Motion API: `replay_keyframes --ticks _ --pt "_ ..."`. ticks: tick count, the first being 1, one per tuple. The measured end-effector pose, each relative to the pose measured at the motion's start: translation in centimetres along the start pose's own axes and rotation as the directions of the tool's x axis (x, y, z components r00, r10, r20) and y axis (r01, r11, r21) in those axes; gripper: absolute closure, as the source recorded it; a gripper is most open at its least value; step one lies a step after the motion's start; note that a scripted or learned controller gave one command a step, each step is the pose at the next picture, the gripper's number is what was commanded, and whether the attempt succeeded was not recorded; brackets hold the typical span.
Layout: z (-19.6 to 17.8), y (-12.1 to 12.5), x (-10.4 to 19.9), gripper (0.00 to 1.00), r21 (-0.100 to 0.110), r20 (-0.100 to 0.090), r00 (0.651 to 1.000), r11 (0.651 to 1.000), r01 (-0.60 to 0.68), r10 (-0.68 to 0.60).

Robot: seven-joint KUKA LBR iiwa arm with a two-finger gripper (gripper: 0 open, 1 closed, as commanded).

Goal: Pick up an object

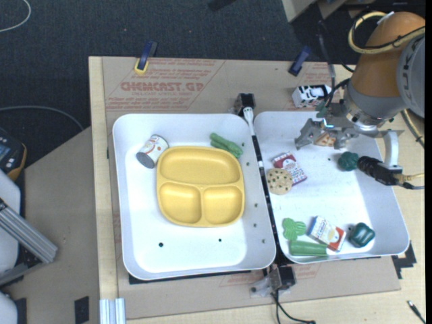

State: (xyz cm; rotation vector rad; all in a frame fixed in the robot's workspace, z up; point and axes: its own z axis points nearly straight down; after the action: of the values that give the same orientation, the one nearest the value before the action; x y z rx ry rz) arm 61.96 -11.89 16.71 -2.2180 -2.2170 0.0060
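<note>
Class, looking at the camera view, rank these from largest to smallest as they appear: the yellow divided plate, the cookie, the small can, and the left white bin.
1. left white bin
2. yellow divided plate
3 and 4. small can and cookie look too alike to rank.

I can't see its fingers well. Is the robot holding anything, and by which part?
It cannot be told. The gripper is low in the right bin, over a small orange-brown thing.

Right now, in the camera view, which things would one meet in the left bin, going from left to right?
Small can → yellow divided plate; the green pea pod overlaps the plate's span, so I leave it unplaced.
</note>
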Motion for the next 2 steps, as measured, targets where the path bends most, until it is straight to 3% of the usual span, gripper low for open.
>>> replay_keyframes --ticks 1,2 --pt "5.7 -0.5 -0.8 0.00 0.001 0.000 1.000 1.000 0.000 0.000" --pt "7.8 -0.2 -0.8 0.00 -0.010 -0.002 1.000 1.000 0.001 -0.001"
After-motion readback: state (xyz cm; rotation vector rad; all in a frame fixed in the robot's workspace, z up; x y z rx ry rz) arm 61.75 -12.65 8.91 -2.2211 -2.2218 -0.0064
